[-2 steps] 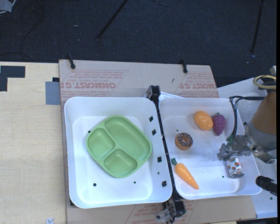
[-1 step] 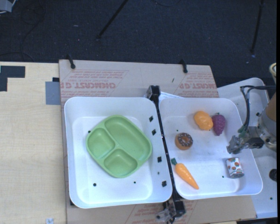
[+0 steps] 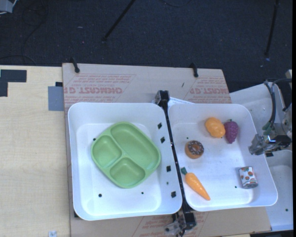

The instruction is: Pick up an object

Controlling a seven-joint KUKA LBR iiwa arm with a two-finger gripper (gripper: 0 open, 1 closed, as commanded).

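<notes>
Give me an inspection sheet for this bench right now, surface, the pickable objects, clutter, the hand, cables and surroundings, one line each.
Surface: two shallow white bins side by side, left bin and right bin, on a cardboard sheet.
Job's things: in the right bin, an orange round toy fruit touching a purple grape bunch, a chocolate-frosted toy doughnut, an orange toy carrot and a small printed can.
Clutter: a green three-compartment plastic plate in the left bin.
Hand: metal hand at the right bin's right rim, holding nothing visible.
Cables: dark cables beside the arm; more on the floor.
Surroundings: dark carpet, pale wooden tabletop.
</notes>
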